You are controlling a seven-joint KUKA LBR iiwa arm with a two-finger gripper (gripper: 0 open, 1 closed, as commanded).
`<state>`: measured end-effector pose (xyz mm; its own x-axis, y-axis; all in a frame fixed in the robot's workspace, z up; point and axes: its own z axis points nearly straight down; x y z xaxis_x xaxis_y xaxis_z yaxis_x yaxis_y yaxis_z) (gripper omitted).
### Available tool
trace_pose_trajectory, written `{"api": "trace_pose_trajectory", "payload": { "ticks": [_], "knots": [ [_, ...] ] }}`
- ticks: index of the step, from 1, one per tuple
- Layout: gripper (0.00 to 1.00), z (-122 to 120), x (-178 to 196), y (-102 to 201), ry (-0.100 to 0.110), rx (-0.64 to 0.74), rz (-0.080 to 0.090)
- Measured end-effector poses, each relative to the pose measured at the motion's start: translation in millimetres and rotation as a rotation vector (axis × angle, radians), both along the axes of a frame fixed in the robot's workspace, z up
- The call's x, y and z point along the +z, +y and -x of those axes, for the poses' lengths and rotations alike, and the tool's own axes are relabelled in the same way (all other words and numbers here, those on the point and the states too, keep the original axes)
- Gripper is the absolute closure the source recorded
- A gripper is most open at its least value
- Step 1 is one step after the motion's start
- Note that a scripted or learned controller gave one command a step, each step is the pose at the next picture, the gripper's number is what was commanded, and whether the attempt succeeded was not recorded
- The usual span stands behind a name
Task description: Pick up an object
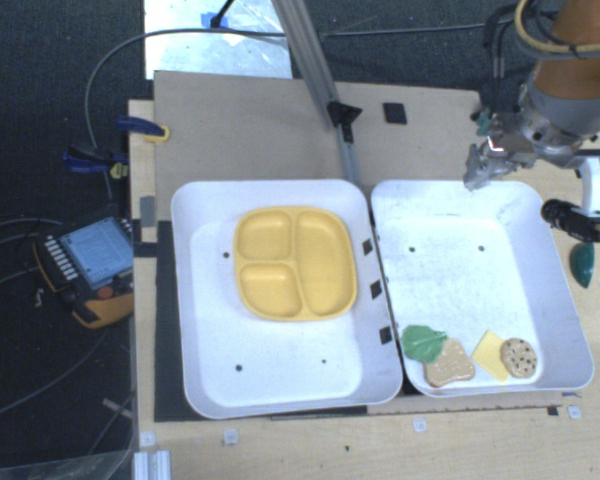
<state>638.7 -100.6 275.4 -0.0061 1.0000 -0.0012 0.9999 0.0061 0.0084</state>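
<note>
The gripper (478, 171) hovers over the right bin's (480, 268) far rim; its grip state cannot be told. Toy cookie (519, 357), cheese (490, 353), bread (448, 365) and lettuce (423, 342) lie at the near edge.

Four flat food pieces clustered in right bin (480, 258) near corner: green leaf (423, 343), toast slice (449, 364), yellow cheese wedge (491, 354), speckled cookie (519, 357), lying side by side.

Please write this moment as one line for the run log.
arm: above right bin far edge | gripper: holds nothing seen | food: leaf, toast, cheese, cookie in near corner | tray: left bin
</note>
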Motion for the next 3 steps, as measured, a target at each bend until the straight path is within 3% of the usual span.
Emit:
{"api": "trace_pose_trajectory", "payload": {
  "ticks": [3],
  "knots": [
    [1.00,17.8,-26.2,142.1,0.007,0.003,-0.002]
  ]
}}
